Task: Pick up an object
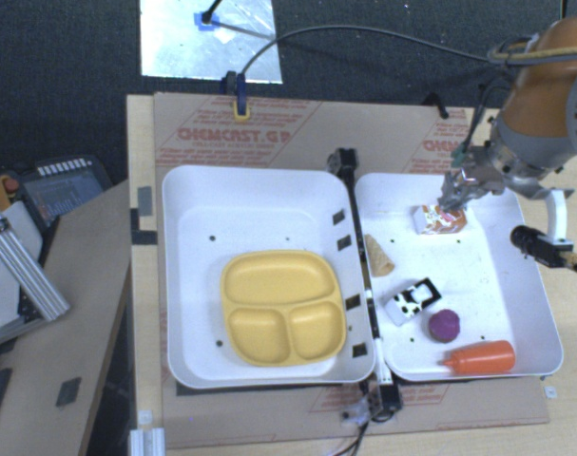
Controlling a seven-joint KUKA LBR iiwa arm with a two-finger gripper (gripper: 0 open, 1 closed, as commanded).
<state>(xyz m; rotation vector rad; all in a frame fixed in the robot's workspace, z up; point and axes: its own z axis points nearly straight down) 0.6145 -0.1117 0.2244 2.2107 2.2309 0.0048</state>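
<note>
One small white packet with red and orange print lies in the upper part of the right bin; its lettering is too small to read. Directly over it hangs the pincer, its tip down at the packet's upper edge, though whether it is wide or narrow there cannot be told. Lower in the same bin lie a tan cone by the left wall, a black-and-white block, a purple ball just beside it, and an orange bottle on its side near the front wall. The left bin holds a yellow divided tray. Both bins rest on a brown sheet covering the counter, printed in red with "CHEMCAST", seen reversed.
</note>
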